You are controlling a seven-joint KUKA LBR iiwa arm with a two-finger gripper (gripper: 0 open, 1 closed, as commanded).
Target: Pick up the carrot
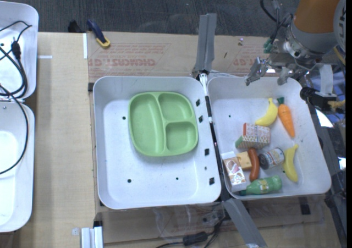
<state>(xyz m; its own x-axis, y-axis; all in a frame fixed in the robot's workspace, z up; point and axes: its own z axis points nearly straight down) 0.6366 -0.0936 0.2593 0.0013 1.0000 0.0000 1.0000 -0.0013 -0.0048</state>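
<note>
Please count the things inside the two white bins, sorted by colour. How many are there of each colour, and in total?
Yellow: 2, banana, banana
Orange: 1, carrot
Green: 2, plate, bottle
Red: 1, sausage
Mixed colours: 3, box, box, can
Total: 9

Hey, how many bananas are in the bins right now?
2. One banana lies near the back of the right bin, just left of the carrot. The other banana lies by that bin's right wall, beside the can.

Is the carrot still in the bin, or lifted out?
In the bin. The carrot lies on the right bin's floor beside a banana; the open gripper is above, apart.
</note>
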